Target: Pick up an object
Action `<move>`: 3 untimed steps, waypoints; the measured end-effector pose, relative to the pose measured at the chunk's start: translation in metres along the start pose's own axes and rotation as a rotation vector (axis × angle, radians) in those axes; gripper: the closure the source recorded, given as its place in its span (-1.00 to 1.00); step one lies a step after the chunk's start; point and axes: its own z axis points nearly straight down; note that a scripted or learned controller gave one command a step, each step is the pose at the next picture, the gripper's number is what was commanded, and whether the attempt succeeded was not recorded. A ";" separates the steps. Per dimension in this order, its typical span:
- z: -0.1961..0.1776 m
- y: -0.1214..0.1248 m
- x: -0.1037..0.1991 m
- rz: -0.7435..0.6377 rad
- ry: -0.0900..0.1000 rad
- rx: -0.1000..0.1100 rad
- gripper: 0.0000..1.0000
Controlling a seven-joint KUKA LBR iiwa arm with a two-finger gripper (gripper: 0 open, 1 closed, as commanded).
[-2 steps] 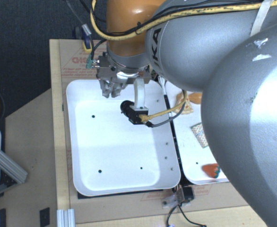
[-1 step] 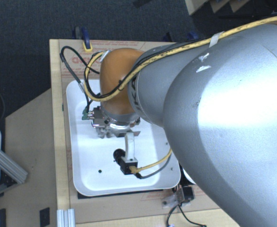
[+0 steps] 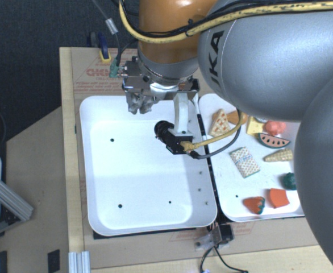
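My gripper (image 3: 139, 103) hangs under the orange band of the arm, over the far rim of the left bin (image 3: 107, 209). No object shows at its tip. The loose objects lie in the right bin (image 3: 230, 209): a waffle-like wedge (image 3: 220, 121), a chequered pale block (image 3: 245, 162), a watermelon slice (image 3: 273, 140), a pink piece (image 3: 275, 127), a yellow cone shape (image 3: 279, 155), a green piece (image 3: 290, 181), an orange block (image 3: 278, 198) and a strawberry (image 3: 254, 205). All lie well to the right of the gripper.
A black fitting with a yellow cable (image 3: 169, 136) hangs from the wrist over the left bin near the divide between the bins. The grey arm body covers the upper right and the far part of the right bin. Brown bench board (image 3: 73, 124) frames the bins.
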 end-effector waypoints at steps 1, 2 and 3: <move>0.067 -0.063 -0.001 0.001 -0.011 0.031 1.00; -0.195 -0.078 0.001 -0.002 0.002 0.002 1.00; -0.106 -0.082 0.000 0.002 -0.012 0.028 1.00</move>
